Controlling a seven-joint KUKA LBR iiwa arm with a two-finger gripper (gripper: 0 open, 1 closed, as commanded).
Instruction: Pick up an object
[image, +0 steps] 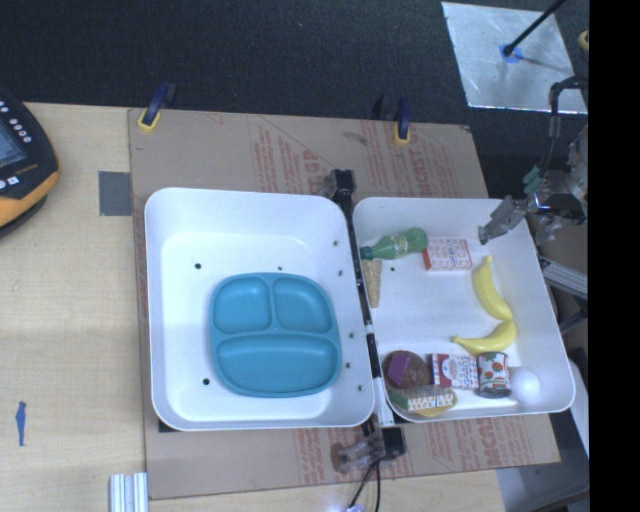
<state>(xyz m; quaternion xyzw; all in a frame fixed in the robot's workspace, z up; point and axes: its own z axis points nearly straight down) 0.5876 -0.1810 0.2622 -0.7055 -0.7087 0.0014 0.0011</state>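
The right bin (400, 300) holds the loose objects. A green bottle (397, 244) lies at its far left, with a small red-and-white box (446, 255) beside it. A yellow banana (491, 315) curves along the right side. A waffle cone (372, 281) lies by the left wall. Along the near edge sit a purple round item (405, 369), a yellow-green piece (430, 402), two small cartons (470, 372) and a white ball (523, 384). My gripper (499, 220) hangs over the bin's far right corner, above and right of the box, with nothing seen in it.
The left bin (180, 240) holds a blue divided plate (275, 335). A black divider (355, 300) runs between the bins. Clamps (401, 118) pin the cardboard sheet at the back. A yellow-and-black handset (20, 160) lies at the far left.
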